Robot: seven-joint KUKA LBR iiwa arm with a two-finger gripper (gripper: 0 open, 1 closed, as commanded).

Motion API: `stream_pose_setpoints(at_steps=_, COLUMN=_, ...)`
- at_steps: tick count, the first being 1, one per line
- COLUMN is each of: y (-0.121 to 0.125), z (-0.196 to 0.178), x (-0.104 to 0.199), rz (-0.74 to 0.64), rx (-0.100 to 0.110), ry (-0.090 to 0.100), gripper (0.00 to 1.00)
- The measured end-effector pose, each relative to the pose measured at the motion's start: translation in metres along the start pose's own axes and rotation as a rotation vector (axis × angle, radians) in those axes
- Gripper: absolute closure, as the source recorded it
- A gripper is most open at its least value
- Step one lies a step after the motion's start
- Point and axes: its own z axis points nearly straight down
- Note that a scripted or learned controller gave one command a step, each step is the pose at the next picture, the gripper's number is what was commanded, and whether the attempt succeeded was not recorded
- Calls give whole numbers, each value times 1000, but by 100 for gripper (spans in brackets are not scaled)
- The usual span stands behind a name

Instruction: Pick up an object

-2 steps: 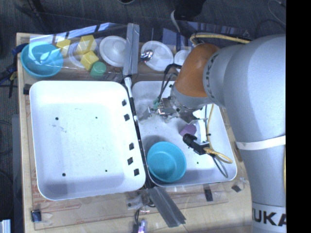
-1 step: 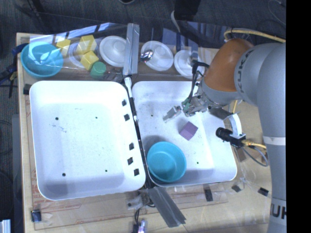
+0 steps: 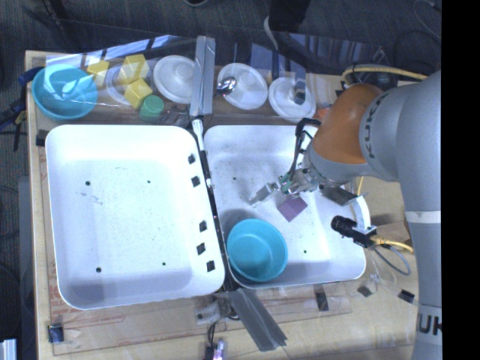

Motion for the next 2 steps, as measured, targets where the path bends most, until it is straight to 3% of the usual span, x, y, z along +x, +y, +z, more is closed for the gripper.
stream_pose_setpoints(at_steps=2, y=-45, z=-1, x=12, rz=-63, rx=-6, ry=-4, gripper=0)
